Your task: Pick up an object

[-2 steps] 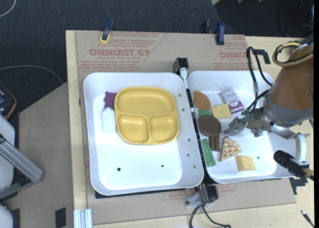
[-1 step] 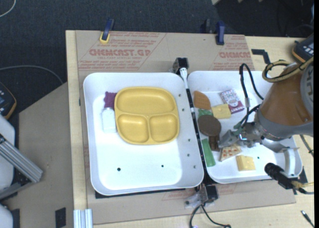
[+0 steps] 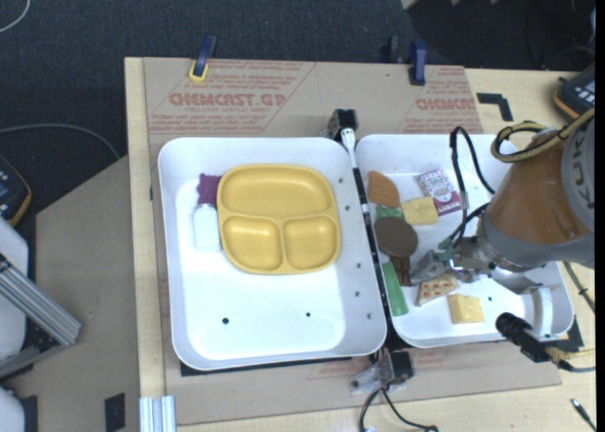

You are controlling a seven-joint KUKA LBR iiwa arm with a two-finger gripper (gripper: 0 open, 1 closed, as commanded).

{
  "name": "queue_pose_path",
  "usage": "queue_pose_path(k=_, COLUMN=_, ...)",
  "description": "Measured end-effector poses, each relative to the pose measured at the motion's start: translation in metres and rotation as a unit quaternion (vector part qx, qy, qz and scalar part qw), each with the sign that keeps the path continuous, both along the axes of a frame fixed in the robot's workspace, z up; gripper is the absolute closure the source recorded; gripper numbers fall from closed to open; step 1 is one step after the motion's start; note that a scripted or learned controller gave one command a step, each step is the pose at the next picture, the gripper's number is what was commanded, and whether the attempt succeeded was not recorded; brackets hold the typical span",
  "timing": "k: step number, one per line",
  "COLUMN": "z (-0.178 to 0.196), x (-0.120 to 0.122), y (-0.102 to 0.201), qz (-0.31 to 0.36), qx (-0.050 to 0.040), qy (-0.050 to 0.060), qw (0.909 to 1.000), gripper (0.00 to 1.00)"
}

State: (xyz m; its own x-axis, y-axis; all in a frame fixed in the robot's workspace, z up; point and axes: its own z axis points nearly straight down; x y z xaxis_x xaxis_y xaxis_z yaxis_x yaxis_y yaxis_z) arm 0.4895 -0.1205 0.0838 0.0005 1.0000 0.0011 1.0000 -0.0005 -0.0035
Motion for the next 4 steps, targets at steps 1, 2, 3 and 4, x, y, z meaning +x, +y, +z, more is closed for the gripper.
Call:
queue_pose_path(k=1, z=0.011, x=0.0, y=0.0, qz=-0.001, qx=-0.0002, qy=-0.002, qw=1.0, gripper=1.0)
queue_pose_path(k=2, z=0.07, x=0.002, y=0.009, qz=0.001, qx=-0.0014, qy=-0.005, qw=1.0, gripper=1.0)
queue_pose_path(k=3, z=0.117, x=-0.005, y=0.006, qz=0.001, qx=-0.0016, qy=-0.005, qw=1.0, gripper=1.0)
queue_pose_path(k=4, z=0.142, x=-0.004, y=0.005, qz=0.001, qx=-0.0016, qy=-0.004, qw=1.0, gripper=1.0)
